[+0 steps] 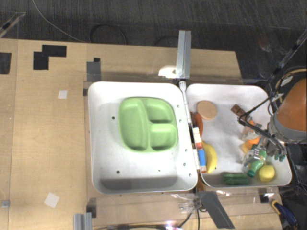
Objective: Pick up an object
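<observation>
- Camera view, right bin (225,92): loose items lie along its left wall and in its near right corner.
- Claw (259,152): low over the near right corner, amid small items; whether it is released or clenched cannot be told.
- Lemon (266,173): near right corner, just beside the claw.
- Green bottle (254,166): touching the lemon's left side, under the claw.
- Orange piece (250,144): just left of the claw.
- Dark green item (236,178): along the near wall, left of the lemon.
- Banana (210,157): by the left wall, beside a marker-like stick (198,147).
- Tan disc (207,110): far left part of the bin.
- Arm (290,111): enters from the right.
- Left bin (100,128): holds a green divided tray (146,123).
- Surface (43,143): wooden, bears both bins.
</observation>
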Available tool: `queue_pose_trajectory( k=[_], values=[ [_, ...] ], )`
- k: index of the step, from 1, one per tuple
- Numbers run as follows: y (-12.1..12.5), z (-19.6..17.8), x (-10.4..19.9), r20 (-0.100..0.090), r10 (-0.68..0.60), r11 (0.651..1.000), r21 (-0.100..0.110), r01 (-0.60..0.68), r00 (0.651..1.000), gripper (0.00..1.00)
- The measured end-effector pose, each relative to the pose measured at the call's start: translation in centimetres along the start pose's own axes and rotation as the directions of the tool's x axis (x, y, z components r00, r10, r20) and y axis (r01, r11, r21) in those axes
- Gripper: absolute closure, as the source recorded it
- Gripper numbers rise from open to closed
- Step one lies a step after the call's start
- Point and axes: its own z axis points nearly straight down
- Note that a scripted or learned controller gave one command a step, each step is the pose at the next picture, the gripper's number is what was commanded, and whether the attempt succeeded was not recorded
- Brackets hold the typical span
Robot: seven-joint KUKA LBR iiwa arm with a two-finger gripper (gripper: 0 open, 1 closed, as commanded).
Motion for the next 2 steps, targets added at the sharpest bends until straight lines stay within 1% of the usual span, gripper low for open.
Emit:
queue_pose_trajectory(
  k=[1, 2],
  values=[
    [0.47, 0.0, -0.5, -0.003, 0.004, 1.0, 0.002, -0.004, 1.0, 0.0],
    [1.45, 0.01, -0.93, -0.002, 0.021, 1.0, 0.003, -0.021, 1.0, 0.0]
  ],
)
